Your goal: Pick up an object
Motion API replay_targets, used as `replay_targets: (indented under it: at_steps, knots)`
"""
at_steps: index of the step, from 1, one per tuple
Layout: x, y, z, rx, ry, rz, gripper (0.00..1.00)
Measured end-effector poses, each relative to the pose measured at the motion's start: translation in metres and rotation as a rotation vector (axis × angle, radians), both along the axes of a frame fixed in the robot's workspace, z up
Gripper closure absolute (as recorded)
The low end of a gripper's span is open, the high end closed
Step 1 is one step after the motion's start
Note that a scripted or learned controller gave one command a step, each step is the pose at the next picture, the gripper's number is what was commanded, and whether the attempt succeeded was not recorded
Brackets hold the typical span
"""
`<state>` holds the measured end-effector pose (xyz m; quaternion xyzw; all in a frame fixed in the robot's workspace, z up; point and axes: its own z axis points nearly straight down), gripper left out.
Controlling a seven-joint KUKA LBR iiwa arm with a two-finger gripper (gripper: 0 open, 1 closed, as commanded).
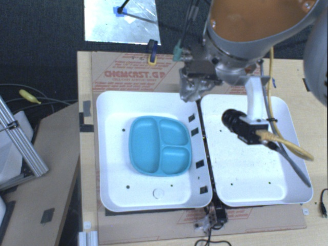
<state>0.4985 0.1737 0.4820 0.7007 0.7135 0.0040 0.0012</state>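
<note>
closest to the lens, grey arm (256, 14) with orange band, reaching in from the right. gripper (192, 92) above the far rim between left bin (110, 188) and right bin (292, 188); apart or together, cannot tell. blue divided plate (159, 145) flat in left bin, lying near and left of gripper, about as wide as long.
</note>
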Motion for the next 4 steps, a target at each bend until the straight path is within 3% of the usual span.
replay_targets:
  at_steps: [1,2,4]
  knots:
    - [0.0,0.0,0.011,0.001,-0.002,0.006,1.0]
    - [0.05,-0.043,-0.112,-0.009,0.017,-0.022,1.0]
    - [0.051,-0.04,-0.082,-0.001,0.0,-0.011,1.0]
